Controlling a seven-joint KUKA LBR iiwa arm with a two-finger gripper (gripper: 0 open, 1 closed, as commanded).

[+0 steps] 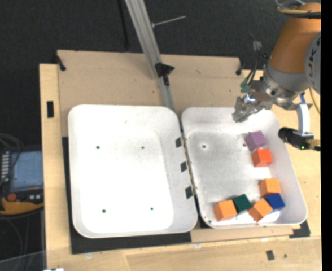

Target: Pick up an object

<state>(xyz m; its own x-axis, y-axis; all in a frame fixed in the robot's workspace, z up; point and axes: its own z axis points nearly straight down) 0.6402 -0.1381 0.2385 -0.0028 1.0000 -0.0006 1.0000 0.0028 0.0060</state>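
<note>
- My gripper [244, 110] hangs over the far edge of the right bin [211, 168], near its back wall; from this slant I cannot tell how the jaws stand, and I see nothing between them.
- The nearest candidate is the purple block [255, 139], which lies just toward the camera and slightly to the picture's right of the jaws. I judge that a short move toward the near side, then a descent, would put me over it.
- That block is roughly cube-shaped, so no long axis dictates my wrist angle.
- An orange-red block [261, 157] sits right against the purple one on its near side, touching or nearly so. I think closing along that line risks catching both; closing across it looks safer.
- Further along the right wall is another orange block [270, 186], then a blue block [274, 200].
- A cluster hugs the near wall: an orange block [225, 209], a green block [242, 202] and one more orange block [261, 209], packed close.
- The left bin [126, 168] is well apart from the jaws.
</note>
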